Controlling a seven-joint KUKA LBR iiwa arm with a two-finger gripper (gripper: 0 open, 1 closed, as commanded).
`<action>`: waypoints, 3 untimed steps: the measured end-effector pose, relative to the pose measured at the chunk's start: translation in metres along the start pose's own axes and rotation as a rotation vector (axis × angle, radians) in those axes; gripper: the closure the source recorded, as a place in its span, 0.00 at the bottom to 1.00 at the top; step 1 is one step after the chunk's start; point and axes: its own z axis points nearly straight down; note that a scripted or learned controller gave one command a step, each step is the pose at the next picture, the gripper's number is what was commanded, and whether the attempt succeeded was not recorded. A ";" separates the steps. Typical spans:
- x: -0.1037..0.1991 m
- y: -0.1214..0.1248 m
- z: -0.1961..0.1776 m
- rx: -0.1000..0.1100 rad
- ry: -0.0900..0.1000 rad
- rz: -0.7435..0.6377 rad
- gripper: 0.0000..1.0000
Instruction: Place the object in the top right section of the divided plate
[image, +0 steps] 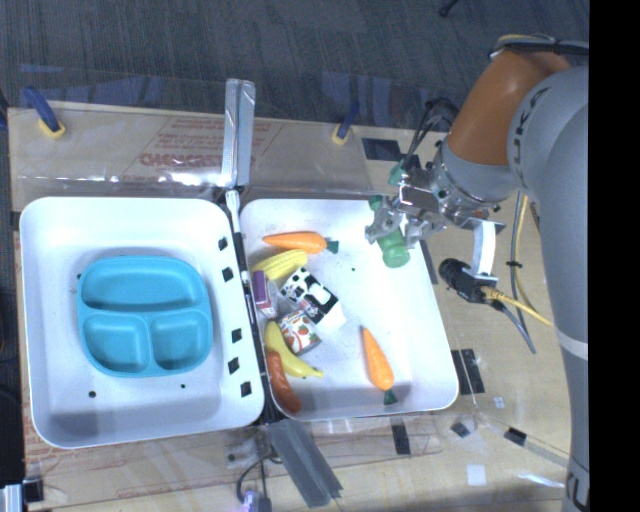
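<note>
Glossy white bins (130, 420) hold a smooth blue divided plate (147, 312); tool (392, 232) grips a green cylinder (396, 251).

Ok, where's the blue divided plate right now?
In the camera view, the blue divided plate lies in the left bin, across the divider from the toy food.

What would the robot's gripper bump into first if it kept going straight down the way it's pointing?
Probably the small green object right at the gripper, near the top right corner of the right-hand shallow white bin. Beneath that lies the bin's floor. Height is hard to judge from this slanted view.
</note>
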 end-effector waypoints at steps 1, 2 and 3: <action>-0.015 -0.017 -0.052 -0.004 0.000 0.125 1.00; 0.080 -0.049 0.058 0.001 -0.001 -0.029 1.00; 0.069 -0.083 -0.033 -0.004 -0.001 -0.061 1.00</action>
